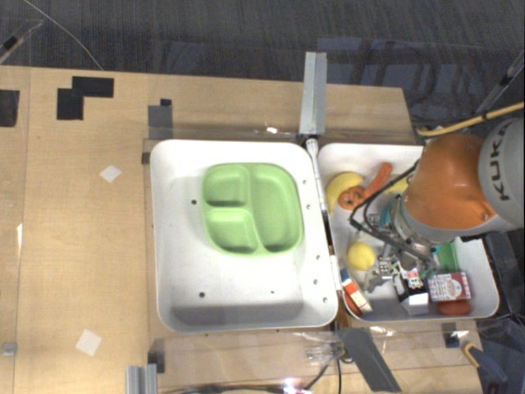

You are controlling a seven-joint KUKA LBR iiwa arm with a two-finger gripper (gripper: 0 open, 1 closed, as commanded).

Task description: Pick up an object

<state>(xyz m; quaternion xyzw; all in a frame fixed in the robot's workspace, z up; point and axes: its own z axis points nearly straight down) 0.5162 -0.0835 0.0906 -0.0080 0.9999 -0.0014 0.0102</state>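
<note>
- Wooden surface (pixel 74 245), pale, seen from above at a slant; dark carpeted floor (pixel 246 15) runs along the top of the camera view. Black square markings sit on the surface at the upper left.
- Two shallow white bins lie side by side. Left bin (pixel 176 220) holds a green compartment tray (pixel 250 208) with three wells, lying flat near the bin's middle.
- Right bin (pixel 484 290) holds a jumble of small objects. A yellow ball-like object (pixel 343 185) lies at its upper left, touching an orange object (pixel 371 183) that runs diagonally toward the upper right.
- A smaller yellow round object (pixel 361 256) rests lower down, just beside the claw.
- A red-and-white carton (pixel 449 286) lies near the bin's lower right, with a red rounded object (pixel 454 307) just below it and a small white block (pixel 416 301) to its left. A green item (pixel 446 255) shows partly beneath the arm.
- A small orange-and-white package (pixel 356 300) lies against the bin's lower left wall.
- Arm (pixel 447 191), grey with an orange band, reaches in from the right and stands over the right bin.
- Claw (pixel 385 271) points down among the objects, between the smaller yellow round object and the white block. Whether it is open or closed cannot be told; nothing is visibly gripped.
</note>
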